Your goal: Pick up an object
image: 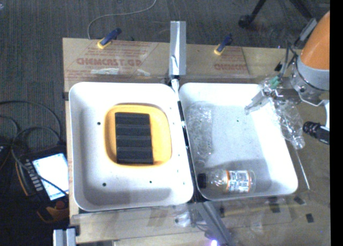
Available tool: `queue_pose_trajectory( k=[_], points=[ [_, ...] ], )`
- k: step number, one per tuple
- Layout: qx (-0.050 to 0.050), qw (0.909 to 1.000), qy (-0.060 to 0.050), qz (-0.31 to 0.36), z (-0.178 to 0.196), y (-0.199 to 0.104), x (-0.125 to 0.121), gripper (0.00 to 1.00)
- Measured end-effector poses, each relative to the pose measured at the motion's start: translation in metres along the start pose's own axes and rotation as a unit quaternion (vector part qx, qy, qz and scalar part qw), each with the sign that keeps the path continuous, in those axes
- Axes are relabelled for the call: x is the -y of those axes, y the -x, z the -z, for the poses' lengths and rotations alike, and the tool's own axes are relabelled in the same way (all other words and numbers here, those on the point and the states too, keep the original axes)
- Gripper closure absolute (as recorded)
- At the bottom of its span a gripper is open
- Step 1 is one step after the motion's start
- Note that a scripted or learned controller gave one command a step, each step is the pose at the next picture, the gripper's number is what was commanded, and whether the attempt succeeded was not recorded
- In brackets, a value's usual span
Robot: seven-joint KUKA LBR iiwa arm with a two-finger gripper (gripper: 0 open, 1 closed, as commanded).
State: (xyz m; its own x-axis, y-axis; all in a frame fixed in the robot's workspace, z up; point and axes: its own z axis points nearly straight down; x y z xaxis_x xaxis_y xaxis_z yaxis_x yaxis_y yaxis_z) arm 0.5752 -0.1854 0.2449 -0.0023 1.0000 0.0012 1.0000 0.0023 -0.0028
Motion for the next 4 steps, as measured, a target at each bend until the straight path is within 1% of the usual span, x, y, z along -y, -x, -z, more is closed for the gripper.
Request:
queue_pose_trajectory(
  k=[1, 2, 3, 4],
  points=[
    [0.001, 1.0000, 0.000, -0.007, 0.010, 0.026, 0.063, 0.00],
    [0.000, 0.9983, -0.001, 0.059, -0.050, -0.112, 0.084, 0.00],
    [0.001, 0.9996, 0.000, 0.028, -0.098, -0.054, 0.069, 0.00],
    [0.000, 0.9989, 0.001, 0.047, -0.090, -0.038, 0.047, 0.00]
  ],
)
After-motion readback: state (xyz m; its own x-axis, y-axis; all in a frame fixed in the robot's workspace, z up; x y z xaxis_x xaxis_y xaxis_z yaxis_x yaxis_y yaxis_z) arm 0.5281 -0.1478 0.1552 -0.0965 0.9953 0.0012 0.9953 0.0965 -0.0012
